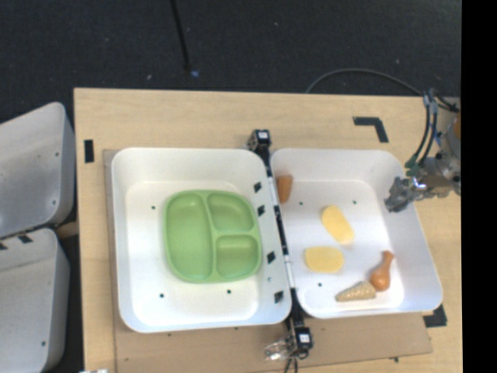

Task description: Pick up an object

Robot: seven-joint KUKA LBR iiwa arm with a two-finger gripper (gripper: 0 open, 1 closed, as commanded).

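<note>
Camera view: gripper [397, 195] sitting at the right rim of the right white bin [365, 164], above the wall rather than over any item — fingers too small and blurred to call, cannot tell whether spread or closed, nothing visibly between them. Candidates all lying loose on the bin floor: two pale yellow rounded pieces [337, 224] [324, 259], orange drumstick-shaped toy [381, 271], tan cone [356, 291], small orange piece [284, 187] against the left wall. Green divided plastic tray [212, 235] in the left white bin [136, 301]. Judgement: pick not yet started — approach, descent, grasp and lift all left.

Green divided plate [211, 235] (three compartments) in left bin [124, 231]; wooden bench [194, 115].
</note>
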